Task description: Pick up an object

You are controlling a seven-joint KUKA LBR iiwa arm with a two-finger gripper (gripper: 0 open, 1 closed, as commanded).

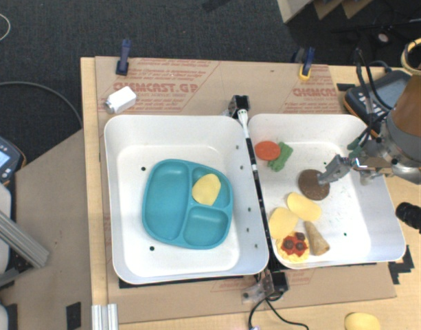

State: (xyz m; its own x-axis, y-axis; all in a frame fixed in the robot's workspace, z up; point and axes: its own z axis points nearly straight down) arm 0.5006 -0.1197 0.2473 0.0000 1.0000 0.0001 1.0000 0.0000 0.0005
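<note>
The right bin holds several toy foods. A brown round piece lies near its middle. My gripper reaches in from the right and its tip sits at the brown piece's upper right edge, touching or just above it. A red piece and a green piece lie at the bin's far left. Two yellow pieces, a pizza-like slice and a tan cone lie toward the front.
The left bin holds a blue divided tray with a yellow piece in its upper right compartment. A black divider strip runs between the bins. A white block rests on the cardboard behind.
</note>
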